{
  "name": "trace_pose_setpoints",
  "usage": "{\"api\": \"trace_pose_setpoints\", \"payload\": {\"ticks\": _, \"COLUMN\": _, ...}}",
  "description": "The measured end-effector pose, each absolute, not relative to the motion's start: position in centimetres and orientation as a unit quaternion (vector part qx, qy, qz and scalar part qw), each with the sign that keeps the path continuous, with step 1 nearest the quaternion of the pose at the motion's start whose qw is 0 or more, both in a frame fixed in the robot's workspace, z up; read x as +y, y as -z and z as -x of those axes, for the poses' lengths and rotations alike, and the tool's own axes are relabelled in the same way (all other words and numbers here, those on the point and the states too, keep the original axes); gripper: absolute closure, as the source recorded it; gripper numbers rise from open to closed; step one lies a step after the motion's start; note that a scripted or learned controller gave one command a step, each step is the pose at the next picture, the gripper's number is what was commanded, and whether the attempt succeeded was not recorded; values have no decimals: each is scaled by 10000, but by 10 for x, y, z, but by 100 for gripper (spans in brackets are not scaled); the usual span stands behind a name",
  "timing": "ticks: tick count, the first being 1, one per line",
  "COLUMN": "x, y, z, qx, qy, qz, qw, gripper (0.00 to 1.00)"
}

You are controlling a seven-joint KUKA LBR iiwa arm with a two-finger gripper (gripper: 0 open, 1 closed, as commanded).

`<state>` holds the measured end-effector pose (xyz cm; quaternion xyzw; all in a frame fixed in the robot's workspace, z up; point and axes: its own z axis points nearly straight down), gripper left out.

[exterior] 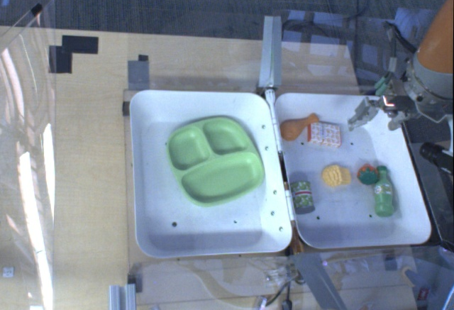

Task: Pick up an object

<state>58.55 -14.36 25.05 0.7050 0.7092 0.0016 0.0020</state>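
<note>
Reaching in over the right bin (418,227) at its far right corner, the gripper (374,113) hangs spread, nothing between its fingers. The green bottle (384,193) lies near the right wall, long axis running far to near, beside a red-green toy (367,174). Closing across both could wedge or spill them. Left bin (142,181): green divided plate (214,159).

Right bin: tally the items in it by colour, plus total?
Right bin, by main colour:
Orange-brown: 1, the drumstick-shaped toy
White, patterned: 1, the small box
Yellow: 1, the corn-like piece
Green: 1, the bottle
Red and green: 1, the round piece
Grey with green label: 1, the can
Total: 6
</note>
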Motion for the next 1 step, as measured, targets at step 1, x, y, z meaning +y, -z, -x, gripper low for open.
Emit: {"api": "trace_pose_setpoints", "payload": {"ticks": 1, "x": -96, "y": -102, "z": -618, "qx": 7068, "qy": -59, "qz": -7073, "qw": 73, "gripper": 0}}
